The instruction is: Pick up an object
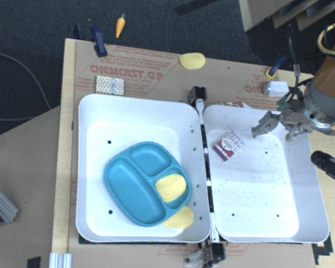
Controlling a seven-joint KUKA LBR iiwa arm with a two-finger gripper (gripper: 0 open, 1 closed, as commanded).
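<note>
A small red and white packet (228, 145) lies in the right bin (304, 203), near its upper left corner. My gripper (278, 127) hangs over the top edge of the right bin, to the right of the packet and apart from it. Its two fingers (264, 125) are spread, with nothing between them. In the left bin (93, 152) sits a blue divided plate (138, 184) with a yellow piece (171, 187) in one compartment. A second yellow piece (179, 218) lies beside the plate's lower edge.
On the board behind the bins lie a yellow disc (192, 60), a small patterned packet (109, 85), a blue clip (97, 41) and a white block (277, 88). A small orange carrot (120, 26) rests on the dark floor. A black clamp (197, 95) sits between the bins.
</note>
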